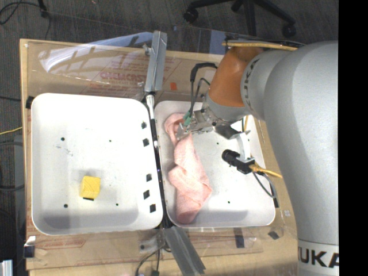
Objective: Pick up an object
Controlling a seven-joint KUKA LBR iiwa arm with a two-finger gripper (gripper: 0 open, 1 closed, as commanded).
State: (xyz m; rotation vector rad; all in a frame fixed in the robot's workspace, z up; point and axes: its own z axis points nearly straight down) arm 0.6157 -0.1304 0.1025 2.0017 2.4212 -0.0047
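Here my gripper point(188, 126) sits low over the top end of the pink cloth point(187, 174), which lies lengthwise along the left side of the right bin point(253, 209); whether it is wide, narrow or holding cloth I cannot tell. The cloth looks light, soft and limp, likely to sag and trail when lifted, so a bunched fold is the best hold. A small yellow block point(90, 187) rests in the left bin point(52, 154).

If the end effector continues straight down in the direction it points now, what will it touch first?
Most likely the pink cloth. The end effector sits over the upper end of this cloth in the right bin, and seems at or very near it. From this slanted view the remaining gap cannot be judged.
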